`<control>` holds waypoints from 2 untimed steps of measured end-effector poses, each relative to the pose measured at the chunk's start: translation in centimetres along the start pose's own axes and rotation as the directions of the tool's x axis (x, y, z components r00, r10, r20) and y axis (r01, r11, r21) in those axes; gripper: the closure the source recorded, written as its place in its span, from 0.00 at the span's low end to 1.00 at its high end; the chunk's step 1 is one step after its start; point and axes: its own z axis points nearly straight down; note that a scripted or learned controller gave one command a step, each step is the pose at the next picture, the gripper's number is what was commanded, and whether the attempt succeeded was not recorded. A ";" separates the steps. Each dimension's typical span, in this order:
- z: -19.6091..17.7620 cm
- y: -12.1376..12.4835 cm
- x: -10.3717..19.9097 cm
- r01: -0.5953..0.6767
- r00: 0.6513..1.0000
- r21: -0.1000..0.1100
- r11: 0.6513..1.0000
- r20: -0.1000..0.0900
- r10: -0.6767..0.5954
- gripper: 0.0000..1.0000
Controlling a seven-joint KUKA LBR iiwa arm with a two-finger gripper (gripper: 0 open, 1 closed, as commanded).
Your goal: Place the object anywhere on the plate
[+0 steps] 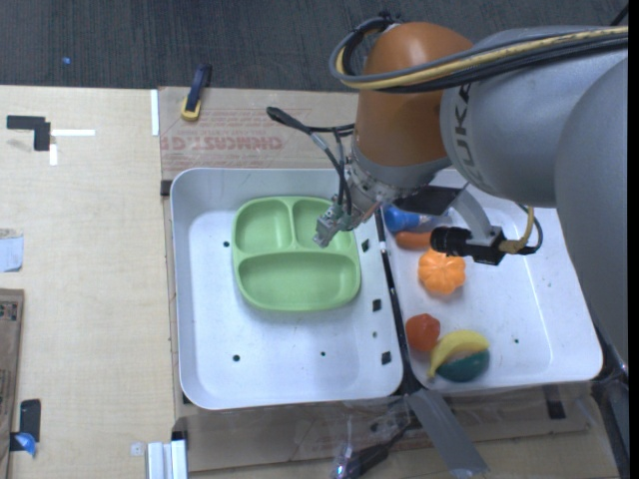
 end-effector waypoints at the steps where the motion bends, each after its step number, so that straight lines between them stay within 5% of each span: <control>1: 1.6 5.7 2.5 0.080 0.997 -0.001 0.997 0.001 -0.080 1.00; 2: 11.7 1.1 1.5 0.221 0.975 -0.003 0.975 0.002 -0.221 1.00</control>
